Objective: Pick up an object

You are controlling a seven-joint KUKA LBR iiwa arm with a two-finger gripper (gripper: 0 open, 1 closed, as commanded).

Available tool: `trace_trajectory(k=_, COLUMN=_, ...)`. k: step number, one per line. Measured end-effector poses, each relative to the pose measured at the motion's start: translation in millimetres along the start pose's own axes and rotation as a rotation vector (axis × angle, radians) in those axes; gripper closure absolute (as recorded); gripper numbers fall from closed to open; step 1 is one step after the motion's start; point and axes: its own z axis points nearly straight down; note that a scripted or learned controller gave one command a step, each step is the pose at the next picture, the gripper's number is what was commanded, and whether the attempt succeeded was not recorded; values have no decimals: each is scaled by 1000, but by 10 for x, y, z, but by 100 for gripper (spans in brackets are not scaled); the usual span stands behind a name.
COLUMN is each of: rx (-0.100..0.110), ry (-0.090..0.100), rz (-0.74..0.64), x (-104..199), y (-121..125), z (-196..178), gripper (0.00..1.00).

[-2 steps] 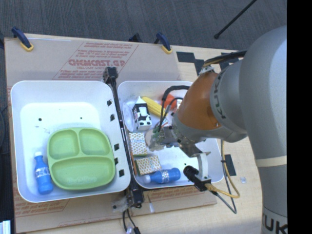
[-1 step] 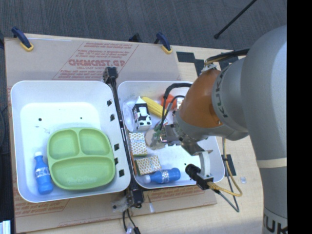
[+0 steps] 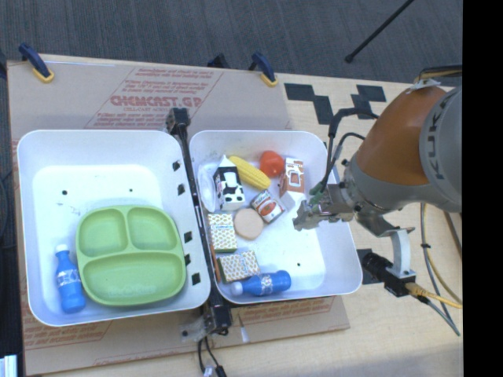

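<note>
The right bin (image 3: pixel 334 269) holds several small items: a yellow corn cob (image 3: pixel 249 172), a red tomato (image 3: pixel 272 163), a red-and-white carton (image 3: pixel 294 175), a black-and-white milk box (image 3: pixel 229 187), a small can (image 3: pixel 267 206), a tan round cookie (image 3: pixel 248 225), two wafer packs (image 3: pixel 222 232) (image 3: pixel 238 265) and a blue bottle (image 3: pixel 266 283) lying along the front wall. My gripper (image 3: pixel 308 215) hangs over the right side of this bin, to the right of the can and below the carton. Nothing shows between its fingers.
The left bin (image 3: pixel 31 179) holds a green divided plate (image 3: pixel 130 255) and a blue bottle (image 3: pixel 67 280) in its front left corner. A black divider clamp (image 3: pixel 179 120) sits between the bins. Cables (image 3: pixel 440 281) run along the bench at right.
</note>
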Motion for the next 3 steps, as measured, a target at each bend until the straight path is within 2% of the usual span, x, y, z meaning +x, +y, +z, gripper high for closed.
trace_trajectory(k=1, rx=2, ry=1, rz=-1, x=-79, y=748, z=-50, gripper=100)
trace_trajectory(k=3, rx=3, ry=1, rz=-15, x=-74, y=757, z=-254, gripper=100)
